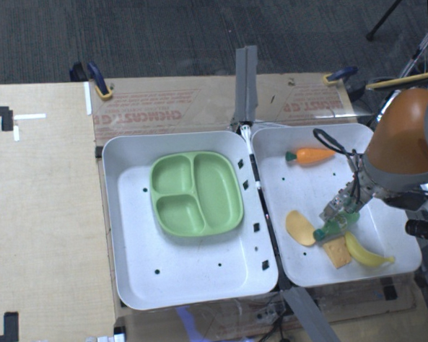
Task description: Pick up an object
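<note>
The right bin (306, 266) holds an orange carrot (311, 155) at the back, a flat yellow oval piece (300, 228), a small green object (331, 230), a tan square cracker-like piece (337, 252) and a yellow banana (365, 252). My gripper (338, 209) is low in this bin, reaching in from the right. It sits just above and behind the green object, close to it or touching it. The arm's wrist and orange band (407, 133) hide the bin's right side.
The left bin (133, 265) holds a green divided plate (196, 193). A grey post (246, 85) rises at the back between the two bins. Clamps sit on the cardboard behind the bins. A black cable (331, 141) loops beside the carrot.
</note>
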### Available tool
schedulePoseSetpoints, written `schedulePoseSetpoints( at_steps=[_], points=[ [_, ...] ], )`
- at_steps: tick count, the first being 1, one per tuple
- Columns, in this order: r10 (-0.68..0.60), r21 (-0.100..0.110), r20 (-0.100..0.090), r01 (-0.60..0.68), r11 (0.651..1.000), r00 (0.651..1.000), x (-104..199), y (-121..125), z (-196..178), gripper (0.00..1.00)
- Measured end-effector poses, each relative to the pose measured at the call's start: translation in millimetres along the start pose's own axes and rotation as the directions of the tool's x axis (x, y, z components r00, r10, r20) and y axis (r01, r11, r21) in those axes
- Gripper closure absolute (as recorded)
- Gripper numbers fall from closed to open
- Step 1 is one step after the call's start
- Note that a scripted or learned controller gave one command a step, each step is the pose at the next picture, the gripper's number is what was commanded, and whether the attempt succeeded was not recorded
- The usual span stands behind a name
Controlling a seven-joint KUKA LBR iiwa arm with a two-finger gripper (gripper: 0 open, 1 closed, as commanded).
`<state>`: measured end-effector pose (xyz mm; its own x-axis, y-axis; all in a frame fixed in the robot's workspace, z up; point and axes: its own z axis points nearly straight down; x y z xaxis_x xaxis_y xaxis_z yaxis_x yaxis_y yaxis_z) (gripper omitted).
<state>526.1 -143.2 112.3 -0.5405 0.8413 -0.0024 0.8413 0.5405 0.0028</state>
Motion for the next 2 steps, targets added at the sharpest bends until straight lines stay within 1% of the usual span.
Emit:
schedulePoseSetpoints(
  at_steps=[1, 2],
  points=[
    [0.229, 0.004, -0.001, -0.229, 0.973, 0.973, -23, 0, 21, 1.00],
    [0.357, 0.004, 0.000, -0.357, 0.934, 0.934, -20, 93, 21, 1.00]
  ],
)
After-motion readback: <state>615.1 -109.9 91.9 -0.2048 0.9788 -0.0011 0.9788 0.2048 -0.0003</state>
